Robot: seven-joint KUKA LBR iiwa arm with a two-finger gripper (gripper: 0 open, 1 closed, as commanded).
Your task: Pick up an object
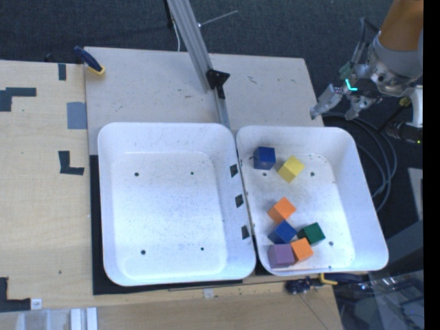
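Observation:
The right bin [344,143] holds several small cubes. A dark blue cube [264,157] and a yellow cube [291,168] lie near its far edge. Closer to the front sit an orange cube [281,210], another blue cube [282,232], a green cube [314,233], a small orange cube [302,249] and a purple cube [280,256], packed close together. My gripper [337,107] hangs above the bench just beyond the bin's far right corner, open, with nothing between its fingers.
The left bin [103,143] stands beside the right one, sharing a middle rim. A slanted metal rail [196,36] crosses the bench behind the bins. A blue and yellow tool [89,59] lies at the far left. Black cables [388,157] run off the bench's right side.

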